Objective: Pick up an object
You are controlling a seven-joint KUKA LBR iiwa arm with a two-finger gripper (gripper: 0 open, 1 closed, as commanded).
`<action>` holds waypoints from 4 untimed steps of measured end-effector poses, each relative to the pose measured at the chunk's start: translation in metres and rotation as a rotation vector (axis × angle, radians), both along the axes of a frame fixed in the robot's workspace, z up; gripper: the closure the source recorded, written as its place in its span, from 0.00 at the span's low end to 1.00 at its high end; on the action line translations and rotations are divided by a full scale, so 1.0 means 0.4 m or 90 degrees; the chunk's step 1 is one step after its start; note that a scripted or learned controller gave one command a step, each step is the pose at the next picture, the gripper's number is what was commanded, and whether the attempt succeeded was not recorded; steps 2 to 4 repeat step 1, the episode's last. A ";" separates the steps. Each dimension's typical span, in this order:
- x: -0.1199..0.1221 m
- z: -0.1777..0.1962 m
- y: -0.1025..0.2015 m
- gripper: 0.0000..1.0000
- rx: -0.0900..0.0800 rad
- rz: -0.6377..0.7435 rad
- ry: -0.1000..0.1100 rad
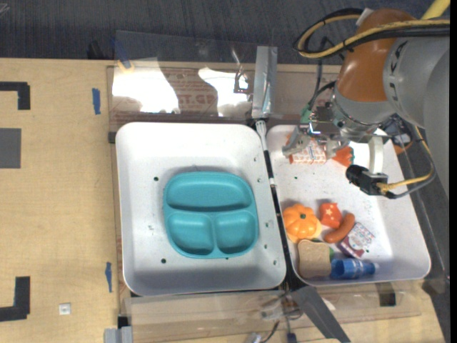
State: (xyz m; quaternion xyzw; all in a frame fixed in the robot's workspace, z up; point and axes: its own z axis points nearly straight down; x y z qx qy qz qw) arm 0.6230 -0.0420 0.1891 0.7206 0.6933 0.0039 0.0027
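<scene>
Gripper low over a small box at the right bin's far end; its opening can't be judged. Centre squarely before closing.

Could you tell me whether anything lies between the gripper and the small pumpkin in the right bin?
Nothing visible does. The gripper hovers over a red-and-white carton at the bin's far end; bare white floor separates it from the pumpkin.
</scene>
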 end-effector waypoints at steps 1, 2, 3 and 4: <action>-0.007 0.028 0.005 1.00 -0.001 -0.024 0.004; -0.007 0.028 0.005 1.00 -0.001 -0.024 0.004; -0.007 0.028 0.005 1.00 -0.001 -0.024 0.004; -0.007 0.028 0.005 1.00 -0.001 -0.024 0.004</action>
